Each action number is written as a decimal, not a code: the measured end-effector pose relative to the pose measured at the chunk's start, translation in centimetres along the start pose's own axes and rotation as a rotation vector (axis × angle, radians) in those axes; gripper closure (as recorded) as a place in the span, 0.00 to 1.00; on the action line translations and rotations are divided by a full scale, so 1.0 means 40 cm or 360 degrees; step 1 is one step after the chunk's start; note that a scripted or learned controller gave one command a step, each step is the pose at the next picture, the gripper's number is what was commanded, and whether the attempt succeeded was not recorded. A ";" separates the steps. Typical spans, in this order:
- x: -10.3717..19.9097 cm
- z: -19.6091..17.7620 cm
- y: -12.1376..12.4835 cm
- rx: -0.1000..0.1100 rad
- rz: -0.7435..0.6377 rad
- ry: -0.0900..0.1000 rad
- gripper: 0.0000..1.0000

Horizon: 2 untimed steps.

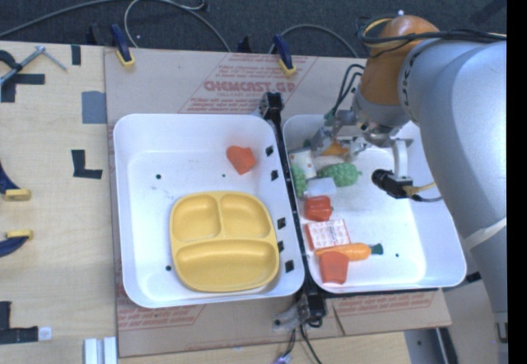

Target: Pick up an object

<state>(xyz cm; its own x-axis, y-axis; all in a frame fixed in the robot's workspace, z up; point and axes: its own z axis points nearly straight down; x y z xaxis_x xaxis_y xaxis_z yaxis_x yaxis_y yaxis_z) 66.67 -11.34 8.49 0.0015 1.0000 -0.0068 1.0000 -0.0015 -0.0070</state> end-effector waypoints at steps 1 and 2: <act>0.005 -0.017 -0.008 0.0028 0.0000 0.0010 1.00; -0.013 -0.023 -0.007 0.0019 0.0004 -0.0011 0.00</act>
<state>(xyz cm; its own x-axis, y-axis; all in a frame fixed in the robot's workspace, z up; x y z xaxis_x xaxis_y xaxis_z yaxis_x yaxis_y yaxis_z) 66.38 -11.85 9.42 0.0038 0.9999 -0.0138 0.9998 -0.0041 -0.0192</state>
